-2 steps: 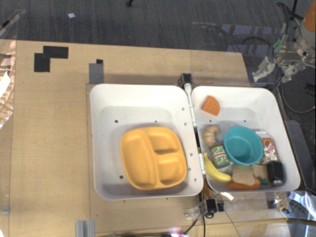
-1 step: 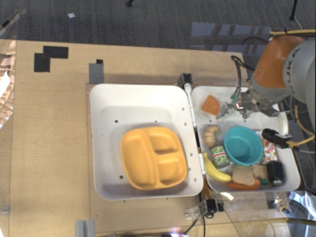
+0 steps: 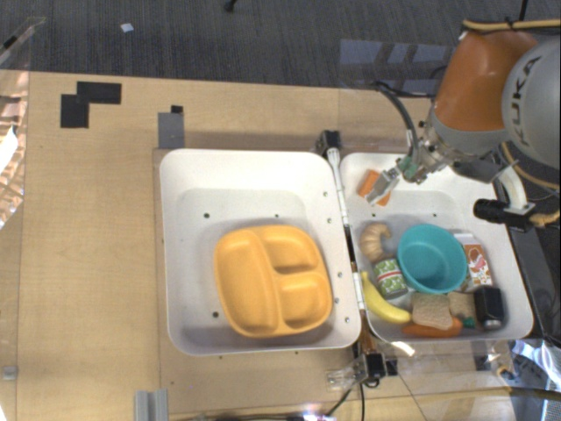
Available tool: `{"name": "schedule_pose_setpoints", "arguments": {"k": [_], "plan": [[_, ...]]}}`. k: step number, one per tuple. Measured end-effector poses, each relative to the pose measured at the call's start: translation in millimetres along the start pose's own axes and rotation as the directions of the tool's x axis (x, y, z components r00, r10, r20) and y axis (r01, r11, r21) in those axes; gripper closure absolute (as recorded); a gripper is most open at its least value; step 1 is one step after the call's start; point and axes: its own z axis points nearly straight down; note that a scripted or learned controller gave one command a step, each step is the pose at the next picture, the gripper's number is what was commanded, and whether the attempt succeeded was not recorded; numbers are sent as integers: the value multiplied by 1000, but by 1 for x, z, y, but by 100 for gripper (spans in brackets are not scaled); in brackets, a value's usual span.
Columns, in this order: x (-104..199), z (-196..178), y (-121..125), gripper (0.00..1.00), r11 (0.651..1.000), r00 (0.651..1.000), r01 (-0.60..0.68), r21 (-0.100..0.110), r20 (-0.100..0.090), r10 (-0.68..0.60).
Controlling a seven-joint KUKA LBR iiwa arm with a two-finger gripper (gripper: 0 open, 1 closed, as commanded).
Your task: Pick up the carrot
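Orange and tapered, the carrot (image 3: 432, 329) lies along the near wall of the right-hand white bin (image 3: 523, 310), its thin end pointing toward the yellow banana (image 3: 382, 303) that curves just beside it. A slice of brown bread (image 3: 430, 309) rests directly behind the carrot, touching it, with a darker brown square piece (image 3: 462, 304) and a small black block (image 3: 488, 306) to the right. Behind these sits a teal plastic bowl (image 3: 431, 259), flanked by a green-labelled can (image 3: 388, 275) and a pale croissant-shaped pastry (image 3: 375, 236) on one side and a red-and-white packet (image 3: 478, 266) on the other. The gripper (image 3: 391, 180) hangs over the far part of the same bin, well apart from the carrot, and a small orange-and-grey object (image 3: 372, 183) sits right at its tip; how wide its grip stands, and whether it has hold of that object, cannot be told. The left-hand white bin (image 3: 188, 253) carries a yellow sectioned plastic tray (image 3: 273, 279). Both bins rest on the light wooden tabletop (image 3: 88, 261).
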Motion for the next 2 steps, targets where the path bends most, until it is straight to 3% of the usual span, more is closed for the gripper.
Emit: {"name": "schedule_pose_setpoints", "arguments": {"k": [1,2], "plan": [[73,3,-16,0,999,999,-35,6,-7,35],[171,3,59,0,989,989,148,1,-9,-148]]}}
